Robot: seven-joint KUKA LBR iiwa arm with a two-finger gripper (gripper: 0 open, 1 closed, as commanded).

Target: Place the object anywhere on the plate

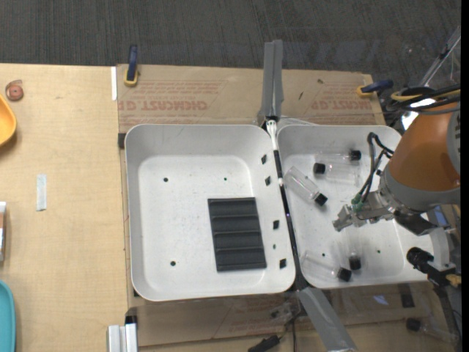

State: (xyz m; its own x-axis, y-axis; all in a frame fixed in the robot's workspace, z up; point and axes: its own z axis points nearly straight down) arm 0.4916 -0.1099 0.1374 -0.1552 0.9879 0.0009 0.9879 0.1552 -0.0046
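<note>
Pincer (346,219) down in right bin (381,134), low over the floor near its middle. Can't tell whether wide, narrow or holding anything; too small and glare-washed from this angle.

Likely target: clear vial (305,185), lying on its side just up-left of the pincer, black cap toward the pincer. Not touching it, by the look. More small capped vials (349,268) scattered across the same bin, some near the front wall, some near the back.

Plate (236,233): black, ridged, flat in left bin (139,196), well apart from the vial, across the divider between bins.

Handling guess: very light, rigid, smooth-walled, so slippery and prone to roll or squirt out under a pinch. Possibly brittle if glass, can't confirm. Best taken across the barrel mid-length, jaws square to the long axis, not on the cap end. Gentle closing. Ridges on the plate should stop rolling once set down along the grooves.
</note>
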